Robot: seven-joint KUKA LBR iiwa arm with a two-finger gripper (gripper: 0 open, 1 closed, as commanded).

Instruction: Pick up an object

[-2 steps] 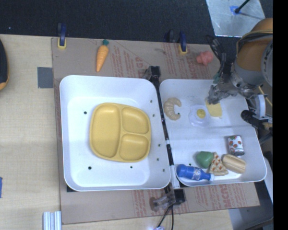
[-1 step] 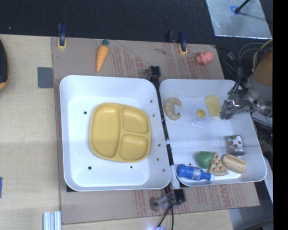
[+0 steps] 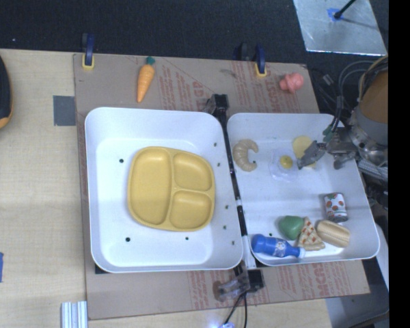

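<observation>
I see two white bins side by side on the bench. The left bin [image 3: 102, 183] holds a yellow divided plate [image 3: 171, 187] with three compartments, lying flat near the middle. The right bin [image 3: 273, 203] holds the small things: a pale croissant [image 3: 246, 154] near its upper left, a little yellow ball [image 3: 285, 161] to the right of that, and a yellow lemon-like piece [image 3: 301, 144] just above the ball. Along the bin's near edge lie a blue bottle [image 3: 276, 247] on its side, a green piece [image 3: 291, 225], a pizza slice [image 3: 309, 235] and a bread roll [image 3: 333, 233], packed close together. A small can [image 3: 335, 206] stands just above the roll.

From my side, the gripper [image 3: 311, 154] reaches in from the right and sits low over the upper part of the right bin. Its dark fingers seem slightly apart, with nothing between them that I can make out. The lemon-like piece is just beside the fingertips, up and to the left; the yellow ball lies near them on the left.

Outside the bins, a carrot [image 3: 145, 79] and a pink toy [image 3: 292, 82] rest on the cardboard sheet [image 3: 191, 80].
</observation>
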